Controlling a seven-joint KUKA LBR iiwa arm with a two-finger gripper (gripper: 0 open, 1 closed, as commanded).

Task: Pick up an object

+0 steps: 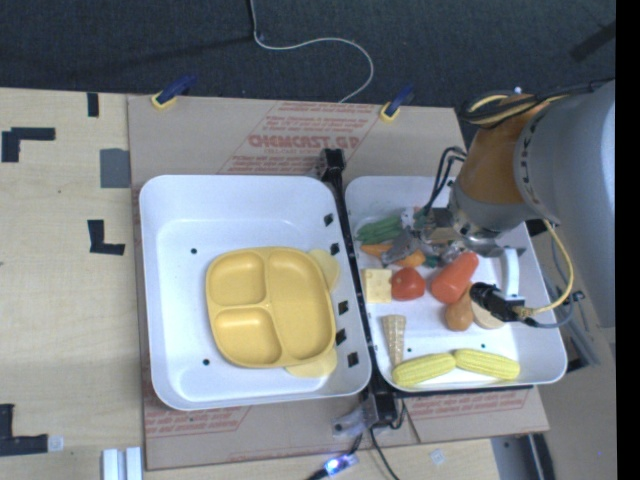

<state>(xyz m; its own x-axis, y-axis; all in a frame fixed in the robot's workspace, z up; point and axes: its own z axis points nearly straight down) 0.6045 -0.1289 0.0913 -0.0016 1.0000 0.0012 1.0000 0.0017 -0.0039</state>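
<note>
Yellow divided plate (270, 303), white bins (165, 268), red tomato (407, 284), yellow corn (422, 370)

Two white bins, left (165, 298) and right (540, 363), sit side by side on a cardboard sheet (290, 138) held by blue clips (174, 90) at its far edge, a white cable (330, 43) looping over dark fabric (120, 18) beyond.

The grey arm (575, 158), orange-banded above its wrist, reaches in from the right and bends downward, its gripper (418, 236) lowered, pointing left.
</note>
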